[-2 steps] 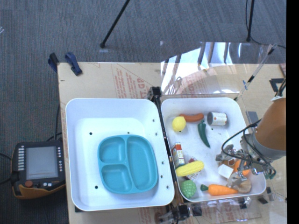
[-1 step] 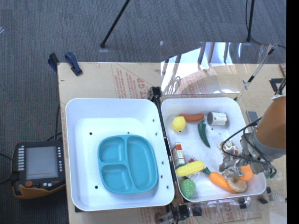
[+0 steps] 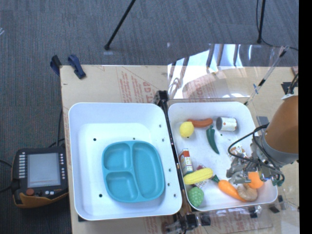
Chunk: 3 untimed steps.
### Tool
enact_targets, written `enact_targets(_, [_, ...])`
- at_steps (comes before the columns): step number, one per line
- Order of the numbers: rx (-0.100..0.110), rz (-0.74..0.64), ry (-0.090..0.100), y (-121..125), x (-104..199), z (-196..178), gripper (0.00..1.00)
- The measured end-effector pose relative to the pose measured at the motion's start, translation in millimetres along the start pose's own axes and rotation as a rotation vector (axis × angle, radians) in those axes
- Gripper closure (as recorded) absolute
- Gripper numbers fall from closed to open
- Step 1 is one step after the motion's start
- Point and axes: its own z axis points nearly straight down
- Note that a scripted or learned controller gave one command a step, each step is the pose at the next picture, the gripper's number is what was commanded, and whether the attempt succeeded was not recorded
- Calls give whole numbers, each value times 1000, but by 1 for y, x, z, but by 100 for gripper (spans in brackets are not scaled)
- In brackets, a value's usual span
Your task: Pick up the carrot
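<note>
The carrot [image 3: 229, 189] looks like a light, stiff plastic toy, smooth and tapered, so I'd take it across its thicker middle. It lies slantwise near the front-right corner of the right bin [image 3: 220, 105], green top toward the corn [image 3: 198, 175]. The gripper [image 3: 242, 172] hangs just above and right of it; its opening I cannot tell.
</note>
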Motion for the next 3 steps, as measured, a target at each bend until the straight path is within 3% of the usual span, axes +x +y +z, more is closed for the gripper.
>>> enact_targets(1, [0,116,3,24,6,-15,100])
enact_targets(2, [-1,85,4,53,7,-20,100])
enact_targets(3, [0,85,5,53,7,-20,0])
